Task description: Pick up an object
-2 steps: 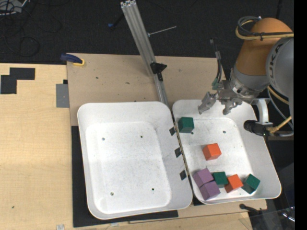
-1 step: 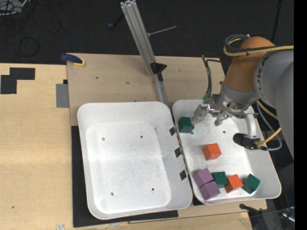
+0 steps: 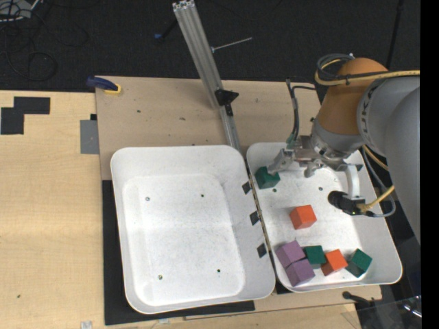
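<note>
End effector [image 3: 296, 157], finger state I cannot tell, sits centre-right of frame; the green block [image 3: 266, 178] lies just lower-left of it, nearest target.

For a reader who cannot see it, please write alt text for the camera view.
A grey robot arm reaches from the right over the right bin, its gripper just above a green block near the bin's upper left corner. Orange, purple and green blocks lie lower in that bin, beside the left bin.

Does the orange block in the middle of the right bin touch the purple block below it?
Apart. The camera view shows bare white bin floor between the orange block and the purple block.
</note>
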Tool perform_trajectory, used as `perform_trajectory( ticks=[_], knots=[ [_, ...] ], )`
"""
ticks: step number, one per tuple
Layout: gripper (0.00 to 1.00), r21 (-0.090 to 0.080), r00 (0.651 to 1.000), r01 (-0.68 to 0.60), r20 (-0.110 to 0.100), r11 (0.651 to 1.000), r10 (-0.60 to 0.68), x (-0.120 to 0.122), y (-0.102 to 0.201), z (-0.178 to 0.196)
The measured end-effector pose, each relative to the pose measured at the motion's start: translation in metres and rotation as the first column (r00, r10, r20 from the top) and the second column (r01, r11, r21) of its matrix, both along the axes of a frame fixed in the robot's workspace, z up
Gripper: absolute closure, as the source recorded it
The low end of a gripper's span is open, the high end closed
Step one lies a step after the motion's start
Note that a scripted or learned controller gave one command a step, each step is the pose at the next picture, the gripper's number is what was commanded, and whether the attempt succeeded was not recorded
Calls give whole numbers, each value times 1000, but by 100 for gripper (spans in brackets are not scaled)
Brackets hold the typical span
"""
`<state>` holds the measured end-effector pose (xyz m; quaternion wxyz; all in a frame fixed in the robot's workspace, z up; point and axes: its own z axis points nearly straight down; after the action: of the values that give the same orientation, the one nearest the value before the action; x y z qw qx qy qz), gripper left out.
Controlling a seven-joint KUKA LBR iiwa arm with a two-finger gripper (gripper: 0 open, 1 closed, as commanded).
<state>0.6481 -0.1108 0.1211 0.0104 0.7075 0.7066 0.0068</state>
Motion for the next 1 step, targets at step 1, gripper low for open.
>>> perform_trajectory(
  ticks=[1],
  knots=[
    [100, 3, 1000, 6, 0, 1000, -6, 0, -1, 8]
  ],
)
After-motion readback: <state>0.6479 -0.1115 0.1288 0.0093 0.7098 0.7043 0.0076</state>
